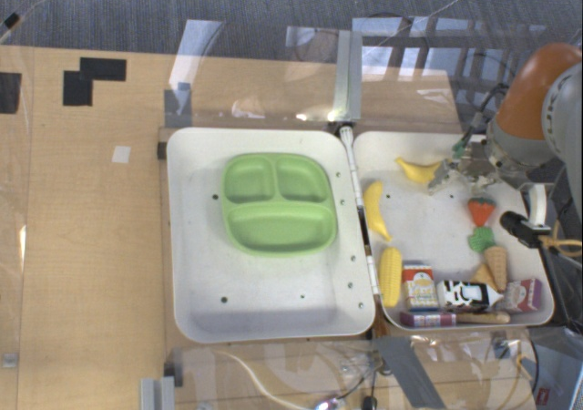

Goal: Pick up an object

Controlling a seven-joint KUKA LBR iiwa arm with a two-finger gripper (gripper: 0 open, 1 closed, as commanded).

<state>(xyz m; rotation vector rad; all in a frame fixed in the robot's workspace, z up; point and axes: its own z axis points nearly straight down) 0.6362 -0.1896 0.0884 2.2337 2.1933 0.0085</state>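
Note:
My gripper [464,178] hangs over the back of the right bin [428,226], its fingers spread and nothing between them. Just left of its left finger lies a small yellow banana [416,169], close to the fingertip. An orange carrot-like toy [481,210] with a green piece [481,239] below it lies just in front of the gripper. Near the bin's left wall are a second banana [373,210] and a corn cob [390,276]. The grey arm with its orange band [537,94] comes in from the right.
The right bin's front holds a red carton [419,287], a cow-patterned box [463,294], a cone [496,264], a pink carton [524,292] and a purple marker [428,318]. A green divided plate [278,203] lies in the left bin [200,290].

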